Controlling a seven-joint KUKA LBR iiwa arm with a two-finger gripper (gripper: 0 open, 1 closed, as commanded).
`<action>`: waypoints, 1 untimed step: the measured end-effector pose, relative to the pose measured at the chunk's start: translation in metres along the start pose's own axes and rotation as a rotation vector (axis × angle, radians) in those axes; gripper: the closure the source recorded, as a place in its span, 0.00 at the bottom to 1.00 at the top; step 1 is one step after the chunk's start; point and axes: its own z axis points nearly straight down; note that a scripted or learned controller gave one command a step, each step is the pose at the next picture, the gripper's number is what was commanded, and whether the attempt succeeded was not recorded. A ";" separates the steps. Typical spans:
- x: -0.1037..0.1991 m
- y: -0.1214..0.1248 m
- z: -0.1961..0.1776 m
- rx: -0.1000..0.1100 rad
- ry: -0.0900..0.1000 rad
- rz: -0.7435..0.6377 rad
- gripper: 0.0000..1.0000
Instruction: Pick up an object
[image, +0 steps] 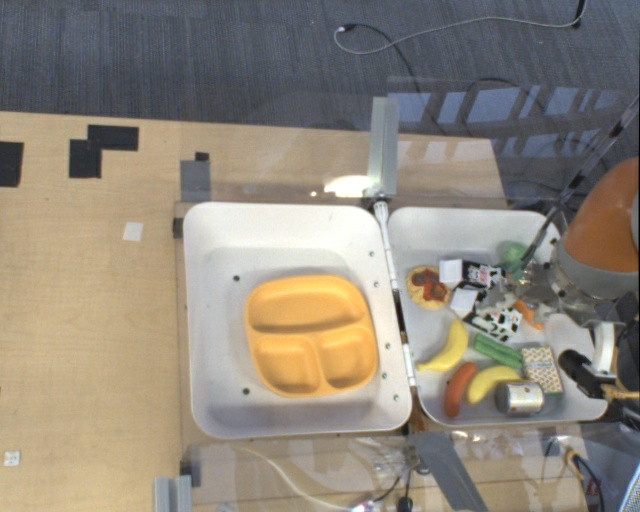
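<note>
Nearest the camera, a silver can (520, 398) lay at the front of the right bin (432, 410), beside two bananas (447, 350), a red sausage (459, 387), a green stick (497, 351) and a patterned packet (541, 367). An orange divided tray (309, 333) sat in the left bin (210, 400). Over the right bin's far side the arm (603, 238) hung, its tool (520, 292) among the small toys; whether it was open or closed could not be told.

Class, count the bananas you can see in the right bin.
2. One banana lies left of centre; the other banana lies nearer the front, beside the silver can. The arm may hide more.
</note>
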 end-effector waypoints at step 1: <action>0.002 0.003 -0.011 -0.005 0.002 -0.002 1.00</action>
